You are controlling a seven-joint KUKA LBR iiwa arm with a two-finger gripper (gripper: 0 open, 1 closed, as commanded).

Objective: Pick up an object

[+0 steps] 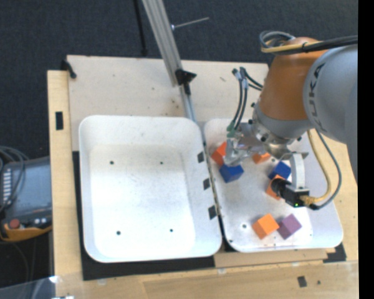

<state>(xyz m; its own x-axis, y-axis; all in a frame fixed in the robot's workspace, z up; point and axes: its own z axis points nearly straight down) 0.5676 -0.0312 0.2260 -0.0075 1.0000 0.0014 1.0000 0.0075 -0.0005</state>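
My gripper (233,153) hangs low over the left side of the right bin (318,235), under the grey and orange arm. A blue block (231,172) lies just below it, and an orange block (219,154) lies just to its left by the bin's wall. Both sit very close to the gripper, and I cannot tell whether either is touched. Further right lie a small orange block (260,158), another blue block (280,169) and an orange piece (272,189) partly hidden by the wrist.
An orange block (266,225) and a purple block (290,226) lie near the right bin's front edge. The left bin (143,185) stands beside it. A slanted metal rail (165,36) rises behind the bins.
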